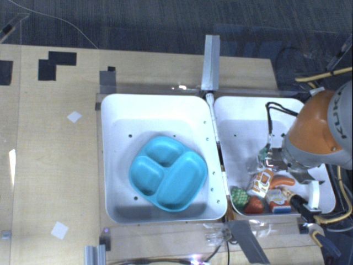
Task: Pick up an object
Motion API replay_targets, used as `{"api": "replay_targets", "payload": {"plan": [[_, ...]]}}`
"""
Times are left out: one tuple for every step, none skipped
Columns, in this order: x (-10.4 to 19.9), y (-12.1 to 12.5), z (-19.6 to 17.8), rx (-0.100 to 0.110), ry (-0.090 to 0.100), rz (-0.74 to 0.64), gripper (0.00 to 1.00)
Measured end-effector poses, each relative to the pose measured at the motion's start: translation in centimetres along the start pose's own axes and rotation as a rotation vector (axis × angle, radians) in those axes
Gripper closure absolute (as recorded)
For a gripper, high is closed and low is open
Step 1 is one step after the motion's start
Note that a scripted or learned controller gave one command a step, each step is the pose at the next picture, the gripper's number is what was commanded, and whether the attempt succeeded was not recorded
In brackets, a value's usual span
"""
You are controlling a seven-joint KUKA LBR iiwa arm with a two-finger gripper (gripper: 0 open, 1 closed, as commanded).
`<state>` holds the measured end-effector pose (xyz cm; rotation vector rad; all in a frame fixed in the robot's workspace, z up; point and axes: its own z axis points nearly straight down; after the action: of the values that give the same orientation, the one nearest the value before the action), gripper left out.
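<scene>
Orange-banded and grey, my arm (322,134) reaches in from the right of the camera view and hangs over the right-hand white bin (242,120), its wrist low above a small heap of toy food crowded into that bin's near corner. From above, the arm's own bulk covers the claw (274,164), so I cannot tell how it stands or whether anything sits in it. The heap is where my choice of thing to lift lies: a green leafy piece (239,195) just beside the bin's left wall, a red tomato-like piece (254,205) touching it on the near side, a small printed carton (261,183) tilted against them, and an orange-and-red piece (282,180) with a blue-edged packet (280,205) just beyond. In the left bin (118,120) a blue divided plate (168,173) lies alone, well apart from the arm. I judge this to be the approach-and-descend step, with no lift yet shown. The next move, as I read it, calls for a straight drop onto one piece at the heap's edge, since the pieces touch and a close on the middle could nudge neighbours or catch two at once.
</scene>
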<state>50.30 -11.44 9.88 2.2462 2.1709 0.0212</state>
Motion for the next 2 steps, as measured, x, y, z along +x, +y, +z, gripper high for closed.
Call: {"api": "replay_targets", "payload": {"plan": [[2.2,5.0,1.0,0.006,0.0,-0.07,1.0],[0.4,9.0,1.2,0.008,0.003,-0.331,1.0]]}}
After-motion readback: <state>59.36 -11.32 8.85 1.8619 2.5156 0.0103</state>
